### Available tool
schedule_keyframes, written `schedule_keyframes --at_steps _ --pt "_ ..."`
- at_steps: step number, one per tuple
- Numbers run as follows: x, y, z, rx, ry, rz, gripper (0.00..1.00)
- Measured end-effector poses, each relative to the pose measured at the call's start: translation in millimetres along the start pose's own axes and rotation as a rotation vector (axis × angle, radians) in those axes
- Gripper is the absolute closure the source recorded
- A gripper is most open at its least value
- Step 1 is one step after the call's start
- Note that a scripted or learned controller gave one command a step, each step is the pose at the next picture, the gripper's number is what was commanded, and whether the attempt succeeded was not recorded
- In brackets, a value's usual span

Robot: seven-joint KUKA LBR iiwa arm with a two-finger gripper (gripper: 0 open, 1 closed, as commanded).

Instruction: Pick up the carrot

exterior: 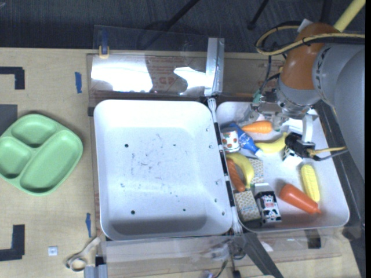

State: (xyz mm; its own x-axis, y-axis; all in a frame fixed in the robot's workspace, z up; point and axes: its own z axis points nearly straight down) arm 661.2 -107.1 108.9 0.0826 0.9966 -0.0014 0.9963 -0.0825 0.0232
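Task thing: two carrot-like items lie in the right bin. A small orange carrot sits near the far wall, and a larger orange carrot lies toward the near right corner.
End effector: the end effector hangs over the far part of the right bin, just beside the small carrot's right end. How far it is open I cannot tell, since the wrist hides it from above. No object is seen in its hold.
Arm: the grey arm with its orange band reaches in from the right.
Neighbours: a yellow banana lies just in front of the small carrot, with a blue packet and a small cup close by. A corn cob rests between the banana and the large carrot.
Left bin: the left bin stands beside the right one on the table, and a green divided plate lies apart at the left.
Stage: judged as the approach, with the grasp not yet made.
Risk, crowding: the small carrot is tightly hemmed, so a closing grip could catch the banana or packet instead.
Risk, slip: the carrot's tapered, smooth body could squirt out sideways if gripped near its tip.
Risk, wall: the carrot lies near the bin's far wall, so a descent set slightly off may strike the rim.
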Motion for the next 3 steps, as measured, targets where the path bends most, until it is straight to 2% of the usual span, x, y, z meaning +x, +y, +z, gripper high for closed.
schedule_keyframes --at_steps 1,2,3 --pt "-16 7 24 0.022 0.001 0.092 0.0" --pt "-18 6 13 0.026 -0.002 0.094 1.0" --pt "-13 8 -60 0.021 0.001 -0.017 1.0"
